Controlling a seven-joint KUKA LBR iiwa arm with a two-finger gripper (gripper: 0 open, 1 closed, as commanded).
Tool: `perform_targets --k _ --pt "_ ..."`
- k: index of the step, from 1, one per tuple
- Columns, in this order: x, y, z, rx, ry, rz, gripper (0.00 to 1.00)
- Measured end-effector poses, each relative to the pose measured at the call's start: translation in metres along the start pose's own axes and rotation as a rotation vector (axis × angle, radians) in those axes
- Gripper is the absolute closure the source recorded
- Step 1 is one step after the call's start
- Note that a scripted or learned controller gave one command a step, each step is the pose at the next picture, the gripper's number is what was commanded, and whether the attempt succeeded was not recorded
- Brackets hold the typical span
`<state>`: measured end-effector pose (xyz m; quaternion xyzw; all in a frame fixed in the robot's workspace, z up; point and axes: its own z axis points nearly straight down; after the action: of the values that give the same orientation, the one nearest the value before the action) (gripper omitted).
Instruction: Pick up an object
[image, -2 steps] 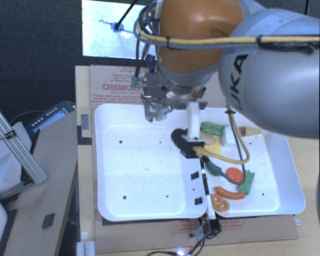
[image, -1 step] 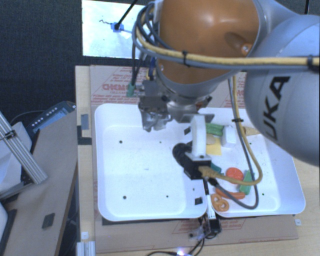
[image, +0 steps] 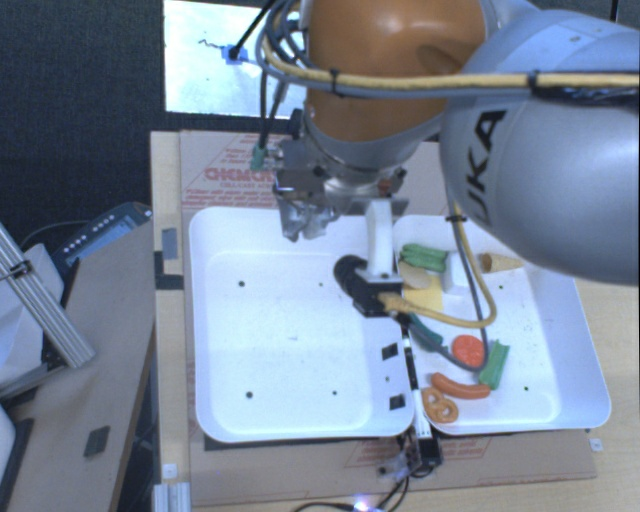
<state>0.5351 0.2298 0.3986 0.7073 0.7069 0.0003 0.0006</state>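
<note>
Tool (image: 303, 224) low over left bin's (image: 260, 340) far edge — cannot tell how far open. In right bin (image: 548, 340): green toy vegetable (image: 425, 257) toward far edge, red tomato (image: 467, 349) and orange sausage (image: 462, 387) nearer.

Two shallow white bins are set side by side on a cardboard sheet (image: 215, 180) printed in red, the left bin (image: 280, 340) touching the right bin (image: 548, 345) along one edge. The sheet is laid on a pale worktop (image: 110, 330). At the far left a ribbed metal rail (image: 45, 310) is seen lying at a slant, and near it a grey-blue device (image: 105, 232), possibly a keypad handset. A small dark square (image: 97, 441) is seen flat on the worktop. A bright white panel (image: 215, 60) is set against a dark backdrop (image: 70, 100).
</note>
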Motion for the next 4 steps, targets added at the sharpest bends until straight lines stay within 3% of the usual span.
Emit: perform_targets --k 1,2,3,4 --pt "0.005 -0.021 -0.09 -0.008 0.006 -0.006 1.0" --pt "0.004 -0.039 -0.056 0.003 0.0 -0.006 1.0" --pt "-0.01 0.013 -0.003 0.002 -0.001 0.001 1.0" --pt "0.005 0.009 0.036 0.002 0.0 -0.004 1.0"
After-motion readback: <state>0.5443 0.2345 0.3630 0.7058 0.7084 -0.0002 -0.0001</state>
